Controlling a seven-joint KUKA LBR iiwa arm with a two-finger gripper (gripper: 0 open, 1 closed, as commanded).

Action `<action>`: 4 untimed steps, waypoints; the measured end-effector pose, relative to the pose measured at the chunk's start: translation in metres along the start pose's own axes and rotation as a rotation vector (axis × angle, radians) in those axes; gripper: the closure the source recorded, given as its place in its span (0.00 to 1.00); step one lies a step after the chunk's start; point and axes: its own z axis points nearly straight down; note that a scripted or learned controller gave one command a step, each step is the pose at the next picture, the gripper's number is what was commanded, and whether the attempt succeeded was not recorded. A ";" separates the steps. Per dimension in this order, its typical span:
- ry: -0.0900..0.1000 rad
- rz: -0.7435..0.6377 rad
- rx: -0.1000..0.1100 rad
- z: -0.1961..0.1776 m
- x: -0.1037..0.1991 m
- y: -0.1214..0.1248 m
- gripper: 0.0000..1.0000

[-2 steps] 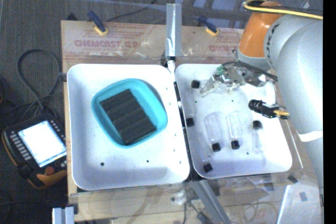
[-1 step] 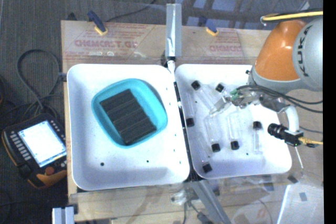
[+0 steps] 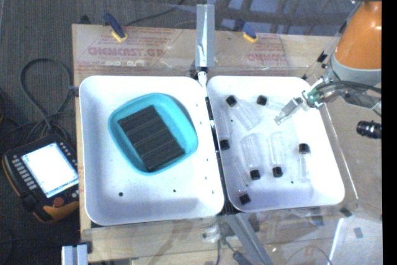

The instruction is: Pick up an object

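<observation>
Tool [image 3: 286, 112] over right bin [image 3: 332, 152] | clear vials [image 3: 276, 152] scattered below

Left shallow white plastic bin [image 3: 99, 195] holds a light-blue plastic tray [image 3: 124, 133] with a black ribbed rectangular block [image 3: 151, 137] lying inside it, set at a slant. A handheld control pendant with lit white screen [image 3: 44, 172] lies on the grey floor beside the bench's left edge, black cable [image 3: 32, 74] looping just above it. Two blue-handled clamps [image 3: 114, 26] [image 3: 247, 34] grip the far edge of the brown board.
</observation>
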 end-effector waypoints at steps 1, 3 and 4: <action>0.003 -0.144 -0.001 0.112 0.034 0.026 0.00; 0.004 -0.344 0.001 0.107 0.002 0.063 0.00; 0.004 -0.344 -0.004 0.097 0.004 0.065 1.00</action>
